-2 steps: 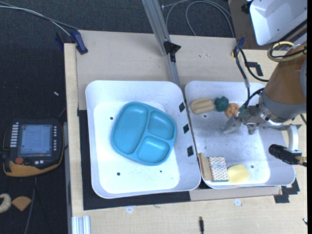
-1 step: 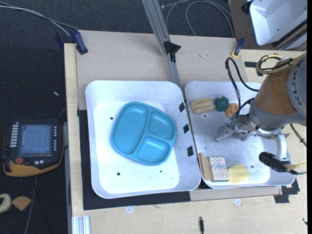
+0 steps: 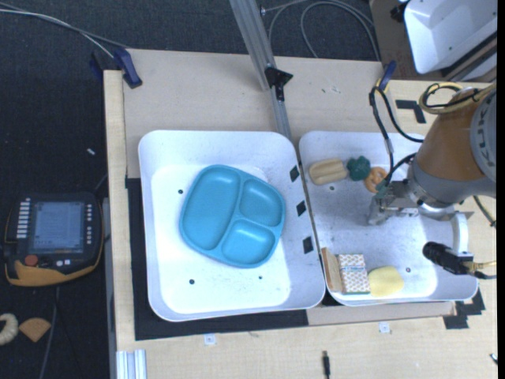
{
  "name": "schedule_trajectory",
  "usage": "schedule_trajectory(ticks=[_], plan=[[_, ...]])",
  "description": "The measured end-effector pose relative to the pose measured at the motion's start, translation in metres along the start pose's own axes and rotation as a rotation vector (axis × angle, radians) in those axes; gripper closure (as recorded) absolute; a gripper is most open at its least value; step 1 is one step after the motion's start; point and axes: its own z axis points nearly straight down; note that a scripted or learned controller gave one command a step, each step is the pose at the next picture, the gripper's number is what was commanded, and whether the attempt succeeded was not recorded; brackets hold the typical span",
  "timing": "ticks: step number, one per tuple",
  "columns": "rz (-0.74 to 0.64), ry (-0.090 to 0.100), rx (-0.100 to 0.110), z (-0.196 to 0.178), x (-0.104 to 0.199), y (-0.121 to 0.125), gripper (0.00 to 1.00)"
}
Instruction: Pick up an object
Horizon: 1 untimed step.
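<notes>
Clearly I was mid-approach: my tool (image 3: pixel 385 210) hung low in the right bin (image 3: pixel 347 235), gripping nothing I could see; whether it was apart or together I couldn't tell. The nearest thing, a tan roll (image 3: pixel 327 170), lay near the bin's far edge, long axis left-right. Next I needed to centre over it.

there's just the one camera, fixed high over the counter (image 3: pixel 221 346) and tipped down at a slant. it stands far enough back to take in both white bins (image 3: pixel 158 212) mid-frame, dark floor along the left and top, and the arm (image 3: pixel 454 144) coming in at the right edge.
</notes>
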Motion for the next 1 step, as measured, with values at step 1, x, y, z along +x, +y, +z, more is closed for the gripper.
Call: schedule_trajectory(ticks=[1], plan=[[-0.001,-0.002,-0.004,-0.0643,0.0001,-0.0008,1.00]])
